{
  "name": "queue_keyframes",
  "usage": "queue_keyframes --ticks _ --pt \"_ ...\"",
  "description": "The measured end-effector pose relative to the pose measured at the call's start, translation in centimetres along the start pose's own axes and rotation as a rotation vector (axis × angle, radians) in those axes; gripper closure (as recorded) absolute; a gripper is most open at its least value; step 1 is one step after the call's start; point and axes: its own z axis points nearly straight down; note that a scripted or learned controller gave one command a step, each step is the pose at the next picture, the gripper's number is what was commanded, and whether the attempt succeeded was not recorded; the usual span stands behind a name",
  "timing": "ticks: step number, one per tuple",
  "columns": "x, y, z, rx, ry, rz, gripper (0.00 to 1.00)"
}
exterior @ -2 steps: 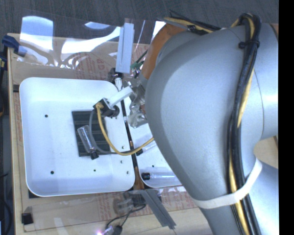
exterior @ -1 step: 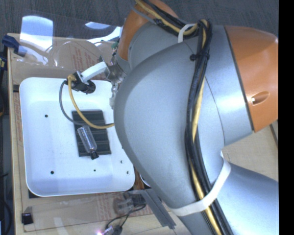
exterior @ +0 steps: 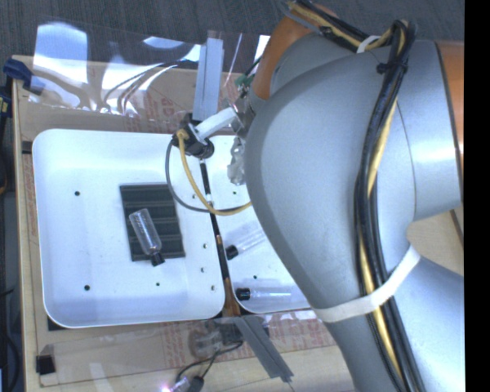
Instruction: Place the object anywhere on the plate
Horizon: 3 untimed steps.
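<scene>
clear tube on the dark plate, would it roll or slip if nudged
The clear tube looks round and smooth, so it would probably roll sideways. The ridged dark plate may slow it. It seems light and glossy, so likely slippery to grip.

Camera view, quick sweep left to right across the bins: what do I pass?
Left bin wall → dark plate with a clear tube lying on it → the bins' divider → second clear tube in the right bin → the arm.
</scene>
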Motion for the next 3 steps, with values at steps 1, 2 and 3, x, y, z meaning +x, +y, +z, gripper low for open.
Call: queue_keyframes --ticks 1,2,3 --pt "-2.0 -1.2 -17.9 -0.001 0.004 -0.334 1.0" --pt "-0.4 -6.8 -22.0 -0.005 0.006 -0.131 1.0" --pt "3.1 -9.7 -25.1 -0.005 0.009 -0.071 1.0"
